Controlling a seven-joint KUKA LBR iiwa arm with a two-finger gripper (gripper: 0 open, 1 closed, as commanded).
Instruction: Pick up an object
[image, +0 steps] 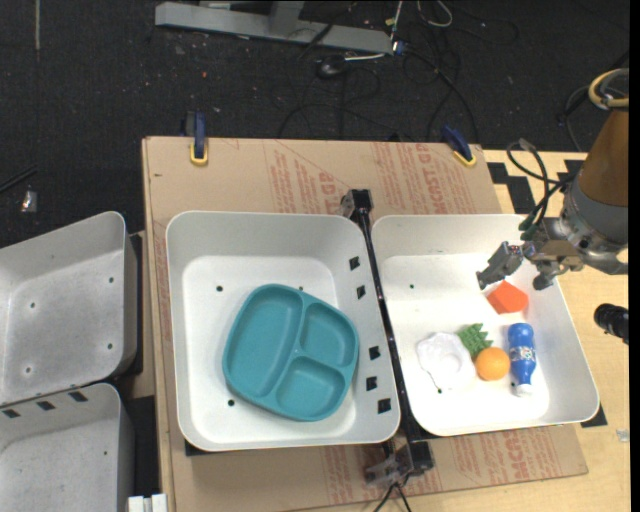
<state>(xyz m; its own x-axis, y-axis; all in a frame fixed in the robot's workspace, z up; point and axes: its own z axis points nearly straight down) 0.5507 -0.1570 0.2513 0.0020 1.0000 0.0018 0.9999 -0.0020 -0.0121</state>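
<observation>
Claw (522, 262) hangs open and empty just above the orange block (509, 297) in the right bin (572, 330); centre over block, descend straight, then close.

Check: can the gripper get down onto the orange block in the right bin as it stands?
Probably yes. The gripper hangs just above the orange block, near the right bin's far side. Nothing covers the block; the blue bottle and orange ball lie apart, nearer the camera.

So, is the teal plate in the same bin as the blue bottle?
No. The teal plate lies in the left bin, while the blue bottle lies in the right bin beside the orange ball.
</observation>
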